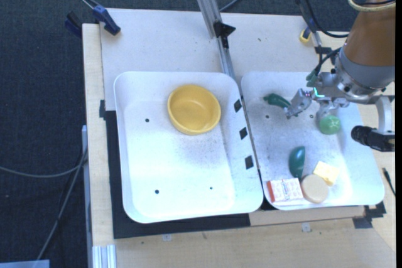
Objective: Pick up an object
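My gripper (299, 105) hangs low over the back of the right bin (364, 194). Just left of it lies a small dark green piece (274, 99), close to the gripper but not seen in its grasp. A light green ball (329, 125) rests right of and slightly in front of the gripper. Toward the front of this bin lie a dark green oval (296, 160), a yellow block (325, 171), a round tan disc (314, 189) and a red and white box (284, 190).
The left bin (135, 198) holds a yellow bowl (193, 109) near its back. A metal pole (207, 3) slants across the bench behind the bins, and a blue clamp (105, 19) sits at the bench's back left corner.
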Available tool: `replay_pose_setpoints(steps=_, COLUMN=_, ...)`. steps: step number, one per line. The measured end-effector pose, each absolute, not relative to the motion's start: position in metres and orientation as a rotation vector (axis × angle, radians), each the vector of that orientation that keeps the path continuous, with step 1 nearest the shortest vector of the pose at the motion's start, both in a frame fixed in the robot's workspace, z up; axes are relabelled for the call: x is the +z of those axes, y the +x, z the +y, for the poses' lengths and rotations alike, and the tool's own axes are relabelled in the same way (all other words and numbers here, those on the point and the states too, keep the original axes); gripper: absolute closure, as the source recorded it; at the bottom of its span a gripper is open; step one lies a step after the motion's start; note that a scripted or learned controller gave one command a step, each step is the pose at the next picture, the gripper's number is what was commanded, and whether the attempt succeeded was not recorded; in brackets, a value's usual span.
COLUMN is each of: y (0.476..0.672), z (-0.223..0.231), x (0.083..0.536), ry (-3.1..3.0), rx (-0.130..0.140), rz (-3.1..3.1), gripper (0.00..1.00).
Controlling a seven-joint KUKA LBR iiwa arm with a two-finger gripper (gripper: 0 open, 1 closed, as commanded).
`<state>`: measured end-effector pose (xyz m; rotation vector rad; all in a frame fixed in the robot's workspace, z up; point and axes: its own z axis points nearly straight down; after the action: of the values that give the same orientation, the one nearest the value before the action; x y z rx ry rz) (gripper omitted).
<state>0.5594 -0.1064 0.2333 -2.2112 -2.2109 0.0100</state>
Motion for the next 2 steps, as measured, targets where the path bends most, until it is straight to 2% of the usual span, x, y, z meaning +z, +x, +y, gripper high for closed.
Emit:
replay_pose_setpoints(steps=1, y=0.561, z=-0.106, x=0.236, ry=-2.214, rx=0.004, rz=-2.214, gripper=0.0)
replay_pose_setpoints(steps=2, y=0.552, z=-0.108, x=0.175, ry=-2.21, rx=0.013, rz=-2.208, gripper=0.0)
